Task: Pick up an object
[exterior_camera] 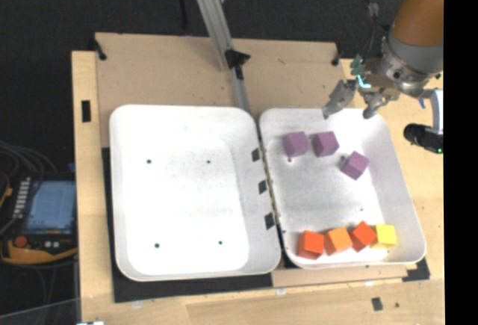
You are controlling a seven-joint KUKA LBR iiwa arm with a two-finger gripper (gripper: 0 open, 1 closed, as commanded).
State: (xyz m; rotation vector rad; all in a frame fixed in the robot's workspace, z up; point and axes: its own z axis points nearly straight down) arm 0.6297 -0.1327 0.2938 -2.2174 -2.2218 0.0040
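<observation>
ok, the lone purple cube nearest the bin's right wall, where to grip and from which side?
Come straight down from above on the purple cube. It sits turned relative to the bin wall, so rotate the gripper to close on two opposite flat side faces. It stands apart from the other two purple cubes, so all sides look reachable.

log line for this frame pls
pincer open, nothing held | above right bin far edge | three purple cubes beneath | orange/yellow cubes near edge
</observation>
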